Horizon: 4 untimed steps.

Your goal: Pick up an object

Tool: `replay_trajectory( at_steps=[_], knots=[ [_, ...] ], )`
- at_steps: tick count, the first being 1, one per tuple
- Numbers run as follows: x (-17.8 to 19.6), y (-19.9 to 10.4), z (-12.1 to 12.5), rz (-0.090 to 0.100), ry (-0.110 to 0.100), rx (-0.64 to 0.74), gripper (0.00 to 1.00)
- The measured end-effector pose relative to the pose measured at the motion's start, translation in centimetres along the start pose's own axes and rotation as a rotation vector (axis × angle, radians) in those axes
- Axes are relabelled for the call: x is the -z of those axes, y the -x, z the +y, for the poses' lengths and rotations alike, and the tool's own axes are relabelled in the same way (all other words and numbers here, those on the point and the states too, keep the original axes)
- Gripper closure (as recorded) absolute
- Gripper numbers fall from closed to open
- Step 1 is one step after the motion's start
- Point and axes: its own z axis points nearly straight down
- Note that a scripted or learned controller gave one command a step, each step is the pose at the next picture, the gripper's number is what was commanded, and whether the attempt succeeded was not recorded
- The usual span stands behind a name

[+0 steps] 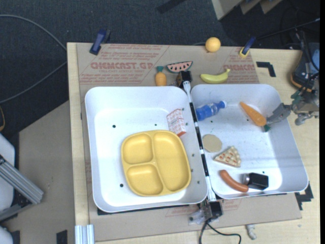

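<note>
The gripper [278, 117] hangs at the right bin's [289, 151] right rim, holding nothing; how far it is opened cannot be told. Just beside its tip lies a carrot [253, 114]. Farther left lies a blue bottle [209, 110], and nearer the front a pizza slice [228, 157] and sausage [233, 181].

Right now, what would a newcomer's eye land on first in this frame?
The yellow tray, filling the middle of the left bin. Next, the right bin with its scatter: a blue bottle at its upper left, a carrot beside the gripper reaching in from the right, a pizza slice and a sausage near the front.
</note>
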Motion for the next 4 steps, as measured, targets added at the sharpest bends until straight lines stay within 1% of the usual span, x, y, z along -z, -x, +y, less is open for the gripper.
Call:
replay_trajectory(
  at_steps=[1,2,3,4],
  knots=[
    [-13.1,-0.5,6.6,0.009,0.002,0.006,0.00],
    [-12.0,-0.1,6.6,0.000,0.003,0.005,1.00],
    [-12.9,-3.4,11.0,-0.003,-0.035,-0.002,1.00],
    [-13.0,-9.0,8.9,0.002,-0.006,0.001,1.00]
  ],
)
